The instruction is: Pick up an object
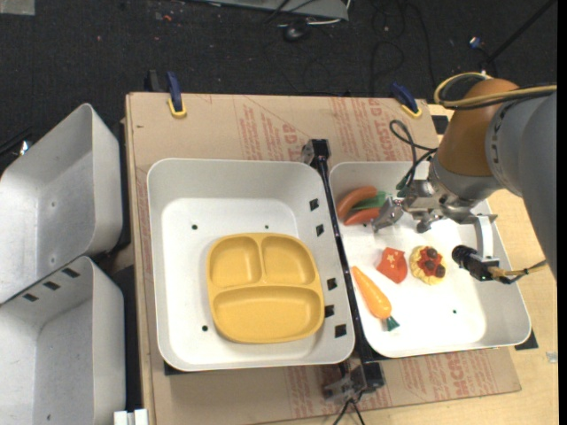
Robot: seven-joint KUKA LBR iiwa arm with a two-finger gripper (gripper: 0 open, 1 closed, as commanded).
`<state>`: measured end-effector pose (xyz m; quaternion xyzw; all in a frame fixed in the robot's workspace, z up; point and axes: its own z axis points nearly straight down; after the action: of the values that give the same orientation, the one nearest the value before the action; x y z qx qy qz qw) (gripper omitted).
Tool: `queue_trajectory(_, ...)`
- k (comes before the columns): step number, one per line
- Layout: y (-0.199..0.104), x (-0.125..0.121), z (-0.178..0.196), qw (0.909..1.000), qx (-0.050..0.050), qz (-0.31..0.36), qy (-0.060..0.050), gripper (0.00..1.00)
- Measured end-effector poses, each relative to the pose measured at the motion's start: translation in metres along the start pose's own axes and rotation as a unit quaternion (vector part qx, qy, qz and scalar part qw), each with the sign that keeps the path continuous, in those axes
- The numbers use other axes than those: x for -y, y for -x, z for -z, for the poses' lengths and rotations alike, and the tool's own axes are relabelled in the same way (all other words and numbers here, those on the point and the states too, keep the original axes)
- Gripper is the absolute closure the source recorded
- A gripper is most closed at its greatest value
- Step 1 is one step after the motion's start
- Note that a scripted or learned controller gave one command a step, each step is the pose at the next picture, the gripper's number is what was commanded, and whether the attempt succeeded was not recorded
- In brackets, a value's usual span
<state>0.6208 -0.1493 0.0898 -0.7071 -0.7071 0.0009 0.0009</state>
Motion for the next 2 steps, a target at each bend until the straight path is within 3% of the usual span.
queue_trajectory(1,0.0,-0.001,0.013,1.0,0.0,0.0,0.002,1.0)
queue_trajectory(2,-0.001,-0.002,0.055,1.0,0.0,0.001,0.003,1.0)
